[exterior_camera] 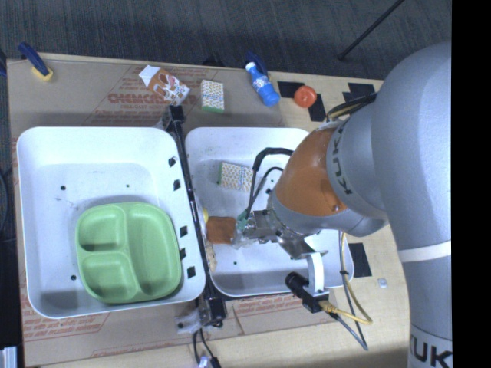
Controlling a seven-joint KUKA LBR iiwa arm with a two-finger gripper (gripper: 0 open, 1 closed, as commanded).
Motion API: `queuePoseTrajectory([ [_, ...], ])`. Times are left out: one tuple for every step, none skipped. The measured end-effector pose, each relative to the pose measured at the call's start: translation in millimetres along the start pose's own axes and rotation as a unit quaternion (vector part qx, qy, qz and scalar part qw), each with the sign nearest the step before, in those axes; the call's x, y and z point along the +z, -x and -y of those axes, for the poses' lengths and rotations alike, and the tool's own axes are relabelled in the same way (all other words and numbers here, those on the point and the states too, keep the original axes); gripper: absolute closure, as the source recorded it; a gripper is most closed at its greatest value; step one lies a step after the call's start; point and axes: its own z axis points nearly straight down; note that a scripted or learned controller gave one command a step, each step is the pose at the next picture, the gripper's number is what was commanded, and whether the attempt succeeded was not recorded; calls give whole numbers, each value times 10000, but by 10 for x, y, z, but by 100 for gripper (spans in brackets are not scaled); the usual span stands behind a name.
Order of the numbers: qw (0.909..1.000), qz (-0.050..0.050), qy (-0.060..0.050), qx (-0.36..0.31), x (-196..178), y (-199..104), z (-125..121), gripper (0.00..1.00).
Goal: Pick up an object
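My gripper (239,234) is low in the right bin (201,149), at its left side, under the orange wrist band. A brown block (218,229) lies on the bin floor right against the gripper's left. A small patterned square packet (235,175) rests farther back in the same bin, apart from the gripper. The wrist hides the fingertips, so whether anything is between them is hidden.
The left bin (46,148) holds a green divided plate (127,251). Behind the bins on the bench lie a blue bottle (262,83), an orange ball (305,96), a patterned cube (212,95) and a snack packet (163,85). The arm covers the right bin's right half.
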Motion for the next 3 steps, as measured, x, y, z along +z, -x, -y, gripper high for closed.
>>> queuePoseTrajectory([
  [10000, -1, 30, 30, -906, -535, 109, 100],
  [10000, 9, 29, 42, -967, 53, 123, 100],
  [10000, 5, 26, 41, -878, 630, -290, 100],
])
